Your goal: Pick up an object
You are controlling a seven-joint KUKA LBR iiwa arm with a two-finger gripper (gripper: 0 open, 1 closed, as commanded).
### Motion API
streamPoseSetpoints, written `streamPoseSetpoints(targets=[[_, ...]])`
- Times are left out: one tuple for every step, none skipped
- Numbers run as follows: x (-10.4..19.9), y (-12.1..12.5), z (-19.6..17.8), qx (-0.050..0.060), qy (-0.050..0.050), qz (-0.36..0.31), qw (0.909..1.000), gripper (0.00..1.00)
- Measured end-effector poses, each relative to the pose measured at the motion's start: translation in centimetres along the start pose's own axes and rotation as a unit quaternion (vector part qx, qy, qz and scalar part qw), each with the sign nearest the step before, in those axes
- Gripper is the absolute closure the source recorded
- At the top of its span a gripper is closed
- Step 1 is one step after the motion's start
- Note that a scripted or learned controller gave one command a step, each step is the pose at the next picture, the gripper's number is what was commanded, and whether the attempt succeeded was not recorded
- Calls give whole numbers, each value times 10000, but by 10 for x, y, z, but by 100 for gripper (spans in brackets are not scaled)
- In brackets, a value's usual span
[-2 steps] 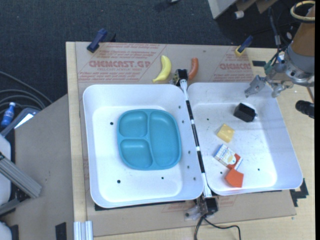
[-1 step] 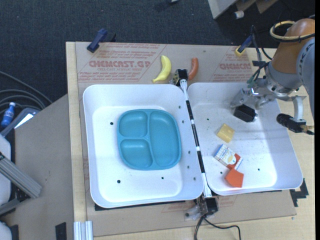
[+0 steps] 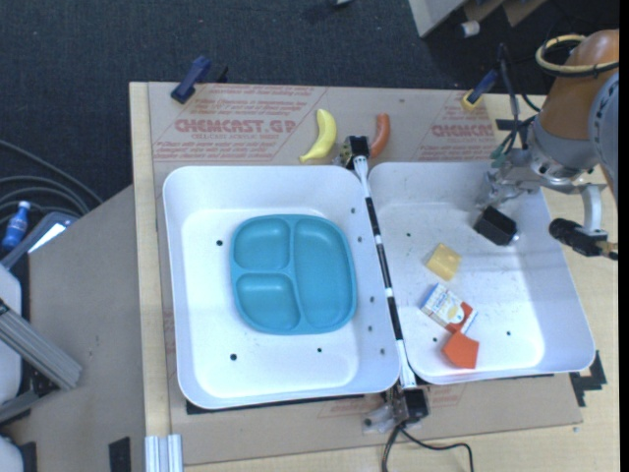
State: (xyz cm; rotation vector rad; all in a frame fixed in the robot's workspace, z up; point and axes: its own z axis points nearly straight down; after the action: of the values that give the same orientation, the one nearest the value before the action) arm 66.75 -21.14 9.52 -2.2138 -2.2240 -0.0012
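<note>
- the gripper [image 3: 494, 222] hangs at about 1 o'clock in the right bin [image 3: 550, 357]; whether it is spread or pressed together i cannot tell.
- the yellow block [image 3: 442, 261] lies near it toward 8 o'clock, apart from the small carton [image 3: 444, 309].
- it looks light and stiff; pinching across its flat sides seems best.

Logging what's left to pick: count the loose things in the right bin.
3: a yellow block mid-bin, a small carton below it, an orange piece nearest the front edge. The arm may hide more.
</note>
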Motion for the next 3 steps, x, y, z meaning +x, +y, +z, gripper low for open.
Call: streamPoseSetpoints(targets=[[1, 0, 0, 5, 9, -1, 10000, 0], [61, 1, 9, -23, -17, 17, 10000, 0], [-1, 0, 9, 16, 53, 3, 10000, 0]])
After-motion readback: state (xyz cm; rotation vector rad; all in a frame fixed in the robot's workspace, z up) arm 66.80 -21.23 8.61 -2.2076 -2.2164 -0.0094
